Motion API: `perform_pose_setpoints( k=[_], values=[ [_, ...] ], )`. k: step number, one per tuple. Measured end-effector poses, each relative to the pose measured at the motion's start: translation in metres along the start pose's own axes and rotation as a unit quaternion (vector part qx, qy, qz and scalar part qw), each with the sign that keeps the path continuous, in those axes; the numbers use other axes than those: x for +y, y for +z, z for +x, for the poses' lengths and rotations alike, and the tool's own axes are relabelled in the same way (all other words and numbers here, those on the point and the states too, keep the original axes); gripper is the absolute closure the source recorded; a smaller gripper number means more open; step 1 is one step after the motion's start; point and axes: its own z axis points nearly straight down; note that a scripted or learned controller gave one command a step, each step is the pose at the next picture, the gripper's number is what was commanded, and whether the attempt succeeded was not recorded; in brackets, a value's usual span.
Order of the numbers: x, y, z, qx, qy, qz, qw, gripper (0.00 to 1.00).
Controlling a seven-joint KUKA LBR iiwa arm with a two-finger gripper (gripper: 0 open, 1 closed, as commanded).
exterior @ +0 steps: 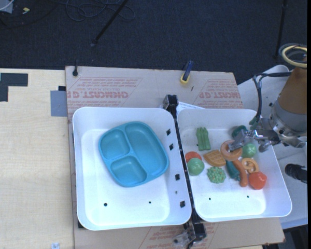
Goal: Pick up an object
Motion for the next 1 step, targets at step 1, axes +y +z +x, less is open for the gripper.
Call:
perform_pose_setpoints(
  k=[1],
  values=[
    [0.0027, -0.0074, -0.0003, -0.001, -0.001, -0.007, 1.0000, 0.00]
  ],
)
